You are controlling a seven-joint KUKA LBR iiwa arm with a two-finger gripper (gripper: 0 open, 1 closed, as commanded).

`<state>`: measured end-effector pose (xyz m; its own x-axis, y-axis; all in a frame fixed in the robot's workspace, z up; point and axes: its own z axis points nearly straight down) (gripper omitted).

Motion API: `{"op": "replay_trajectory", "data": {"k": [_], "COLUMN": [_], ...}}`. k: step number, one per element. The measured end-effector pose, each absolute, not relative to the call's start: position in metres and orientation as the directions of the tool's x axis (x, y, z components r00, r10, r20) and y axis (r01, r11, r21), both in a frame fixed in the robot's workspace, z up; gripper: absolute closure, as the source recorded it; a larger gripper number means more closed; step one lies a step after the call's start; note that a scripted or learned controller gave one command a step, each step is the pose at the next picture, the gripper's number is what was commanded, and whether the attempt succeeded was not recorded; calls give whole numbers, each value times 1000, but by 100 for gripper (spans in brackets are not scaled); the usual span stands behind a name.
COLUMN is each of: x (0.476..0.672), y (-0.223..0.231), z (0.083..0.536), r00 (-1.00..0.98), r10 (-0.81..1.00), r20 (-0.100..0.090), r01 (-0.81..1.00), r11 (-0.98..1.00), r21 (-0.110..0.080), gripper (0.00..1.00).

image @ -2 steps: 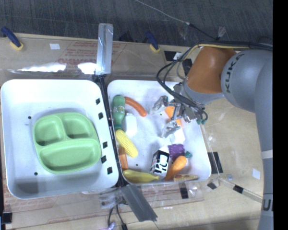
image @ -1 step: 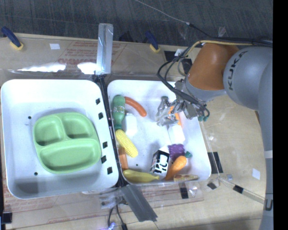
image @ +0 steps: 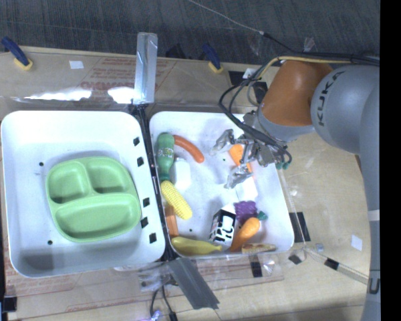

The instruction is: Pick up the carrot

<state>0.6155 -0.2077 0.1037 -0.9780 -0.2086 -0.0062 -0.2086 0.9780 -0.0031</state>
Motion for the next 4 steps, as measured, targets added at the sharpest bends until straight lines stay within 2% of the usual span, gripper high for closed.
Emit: {"op": "replay_trajectory", "data": {"k": [1,2,3,4], "x": [618,618,622,625], "y": [-206,-206,-210,-209], "z": [115,115,93,105], "r00": [-977,-976,-990,-989], "r10": [-215,-216,-142,-148], "r20": [-12,-12,-8,-18], "r01": [-215,-216,-142,-148], "r11": [977,976,990,989], "r21": [-6,-6,-3,-8], "gripper": [100,0,0,100]}}
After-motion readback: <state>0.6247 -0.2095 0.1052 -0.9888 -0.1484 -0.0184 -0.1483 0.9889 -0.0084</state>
